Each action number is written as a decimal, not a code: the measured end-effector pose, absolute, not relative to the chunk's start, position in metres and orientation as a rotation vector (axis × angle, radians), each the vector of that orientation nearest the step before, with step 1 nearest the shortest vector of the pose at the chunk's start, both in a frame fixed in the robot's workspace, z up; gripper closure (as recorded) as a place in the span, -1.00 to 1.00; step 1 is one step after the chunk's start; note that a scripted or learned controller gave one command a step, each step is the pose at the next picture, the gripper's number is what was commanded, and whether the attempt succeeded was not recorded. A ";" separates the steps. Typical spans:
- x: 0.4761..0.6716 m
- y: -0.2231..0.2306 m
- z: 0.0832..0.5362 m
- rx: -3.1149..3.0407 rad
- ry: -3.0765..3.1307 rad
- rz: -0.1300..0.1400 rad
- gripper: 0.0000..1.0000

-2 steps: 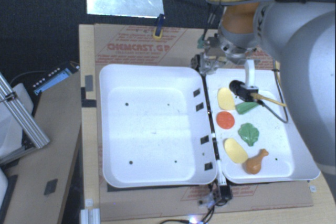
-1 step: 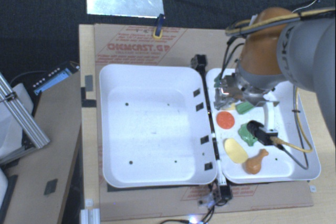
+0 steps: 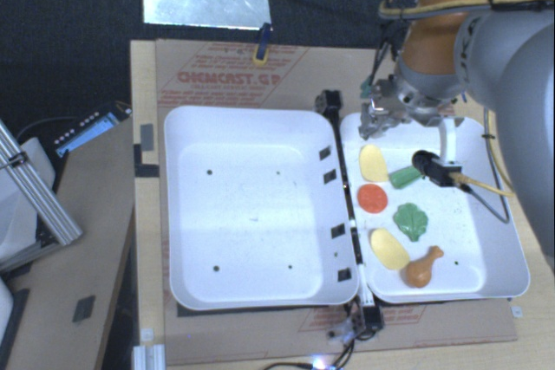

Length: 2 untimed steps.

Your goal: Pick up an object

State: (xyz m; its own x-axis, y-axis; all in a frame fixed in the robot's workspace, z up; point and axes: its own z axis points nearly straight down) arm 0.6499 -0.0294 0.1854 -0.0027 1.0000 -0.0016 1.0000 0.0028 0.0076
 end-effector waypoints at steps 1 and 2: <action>0.603 -0.060 0.184 2.224 2.219 -0.004 1.00; 0.540 -0.141 0.184 2.230 2.212 -0.006 1.00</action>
State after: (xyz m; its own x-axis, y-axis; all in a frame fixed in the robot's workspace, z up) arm 0.5402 -0.1411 0.1845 0.0083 1.0000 -0.0031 1.0000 -0.0083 -0.0018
